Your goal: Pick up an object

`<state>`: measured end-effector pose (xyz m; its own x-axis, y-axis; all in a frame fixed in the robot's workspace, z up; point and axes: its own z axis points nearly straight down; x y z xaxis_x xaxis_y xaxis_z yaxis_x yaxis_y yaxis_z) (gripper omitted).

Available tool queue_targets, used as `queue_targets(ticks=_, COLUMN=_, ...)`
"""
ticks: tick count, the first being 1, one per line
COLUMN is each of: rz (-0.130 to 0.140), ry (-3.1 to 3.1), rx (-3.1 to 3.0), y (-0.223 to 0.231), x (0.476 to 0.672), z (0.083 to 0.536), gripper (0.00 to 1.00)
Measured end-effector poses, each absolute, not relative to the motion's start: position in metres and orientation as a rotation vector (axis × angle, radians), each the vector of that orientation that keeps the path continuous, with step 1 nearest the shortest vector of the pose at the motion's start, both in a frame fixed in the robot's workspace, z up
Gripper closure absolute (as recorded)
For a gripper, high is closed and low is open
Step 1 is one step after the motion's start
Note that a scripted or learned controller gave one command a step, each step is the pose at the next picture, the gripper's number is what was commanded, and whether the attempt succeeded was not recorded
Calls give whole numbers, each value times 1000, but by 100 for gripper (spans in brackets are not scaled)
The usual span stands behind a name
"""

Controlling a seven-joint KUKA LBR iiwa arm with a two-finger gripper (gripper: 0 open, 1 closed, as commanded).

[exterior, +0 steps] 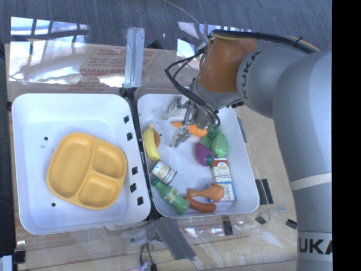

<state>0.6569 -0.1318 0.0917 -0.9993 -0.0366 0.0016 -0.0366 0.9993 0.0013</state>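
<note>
My gripper point(176, 123) is low in the right bin point(247, 168), near its back left part, and its two grey fingers point(172, 108) stand apart, open. An orange carrot point(194, 131) lies on the bin floor with its pointed end reaching in between the fingers; I cannot tell whether they touch it. Just right of the carrot lie a green vegetable point(220, 144) and a purple one point(203, 154). A yellow banana point(149, 143) rests against the bin's left wall, left of the gripper.
Toward the front of the right bin are a small can point(163, 172), a green bottle point(172, 195), a drumstick point(206, 193), a red sausage point(203, 206) and a carton point(222, 177). The left bin point(28, 112) holds a yellow divided plate point(86, 170).
</note>
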Motion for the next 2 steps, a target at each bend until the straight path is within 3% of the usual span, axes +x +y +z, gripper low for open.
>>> queue_targets(ticks=1, rz=1, ry=-3146, rx=67, y=-131, x=659, z=105, gripper=100)
queue_targets(ticks=2, rz=5, ry=-3098, rx=560, y=-169, x=647, z=172, gripper=100)
